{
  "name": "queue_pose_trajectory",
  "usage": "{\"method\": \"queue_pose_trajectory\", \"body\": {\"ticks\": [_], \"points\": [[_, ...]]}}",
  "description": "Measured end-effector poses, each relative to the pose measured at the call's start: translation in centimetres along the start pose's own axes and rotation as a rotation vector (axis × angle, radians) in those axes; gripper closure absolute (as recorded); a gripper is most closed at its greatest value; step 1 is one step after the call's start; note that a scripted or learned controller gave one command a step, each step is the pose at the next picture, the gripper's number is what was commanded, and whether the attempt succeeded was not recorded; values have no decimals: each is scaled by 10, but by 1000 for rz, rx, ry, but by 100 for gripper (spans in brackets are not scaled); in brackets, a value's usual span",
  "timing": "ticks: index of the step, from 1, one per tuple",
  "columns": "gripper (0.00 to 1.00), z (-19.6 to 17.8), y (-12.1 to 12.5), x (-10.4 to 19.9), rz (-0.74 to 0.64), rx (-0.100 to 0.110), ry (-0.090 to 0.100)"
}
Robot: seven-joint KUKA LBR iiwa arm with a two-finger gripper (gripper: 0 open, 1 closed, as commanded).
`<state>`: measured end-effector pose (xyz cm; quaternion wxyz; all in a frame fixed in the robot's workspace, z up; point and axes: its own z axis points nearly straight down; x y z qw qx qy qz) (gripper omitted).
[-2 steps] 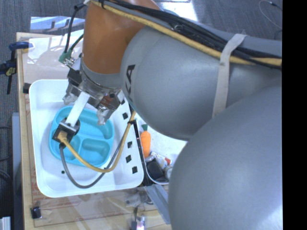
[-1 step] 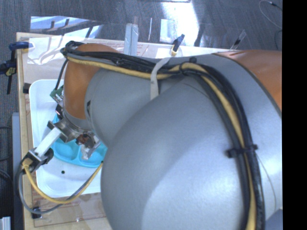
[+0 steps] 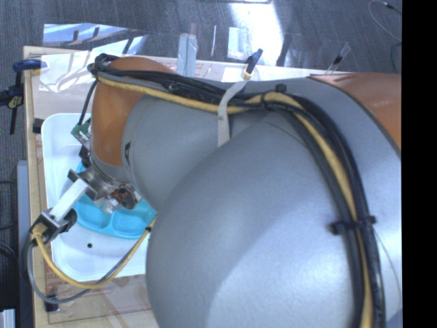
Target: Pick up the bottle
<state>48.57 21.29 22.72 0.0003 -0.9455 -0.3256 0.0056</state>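
Arm (image 3: 273, 203): matte grey casing, orange band (image 3: 113, 115) above the wrist. Black and yellow cables (image 3: 300, 118) run along it, tied with a pale strap (image 3: 225, 115). Bin (image 3: 54, 132): white, small dark speck on its floor. Tray (image 3: 130, 221) inside: bright blue. Surface (image 3: 41, 94): pale wood. Floor (image 3: 102, 2): dark grey, fine ribbed pattern.

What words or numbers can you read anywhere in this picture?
None. No letters or numbers can be read on the grey arm, the white bin or the blue tray.
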Motion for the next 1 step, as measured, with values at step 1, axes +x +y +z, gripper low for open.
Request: {"method": "queue_pose_trajectory", "body": {"ticks": [1], "points": [[100,4,26,29,-272,-3,6]]}}
